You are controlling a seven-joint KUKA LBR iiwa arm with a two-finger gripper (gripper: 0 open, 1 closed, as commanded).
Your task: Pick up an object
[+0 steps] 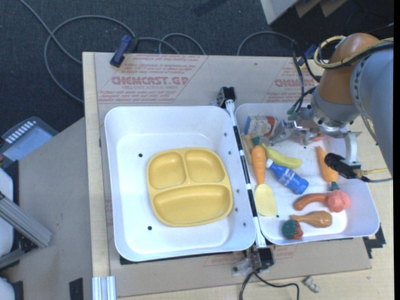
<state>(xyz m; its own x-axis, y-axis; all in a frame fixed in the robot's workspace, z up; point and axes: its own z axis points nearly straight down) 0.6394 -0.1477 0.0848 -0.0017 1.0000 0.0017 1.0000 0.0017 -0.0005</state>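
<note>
— Two white bins are seen side by side on the worktop (156, 80). What is held in the left bin (125, 167)?
— A yellow divided tray (187, 186) is laid flat in its middle.
— And the right bin (365, 214)?
— Toy food is scattered there: a carrot (258, 163) against the left wall, a yellow banana (282, 157) just beside it, a blue bottle (289, 179) below the banana, a pale yellow slice (265, 200) near the divider. A second carrot (325, 162) is placed to the right, a sausage (309, 200) and a pink piece (339, 200) lower down, a drumstick (312, 219) and a green-topped item (291, 229) near the front wall.
— Claw?
— The claw (294, 130) is positioned low over the right bin's back part, near a crumpled packet (262, 127). Fingers are too cluttered to read; open or closed cannot be told. Nothing is visibly gripped.
</note>
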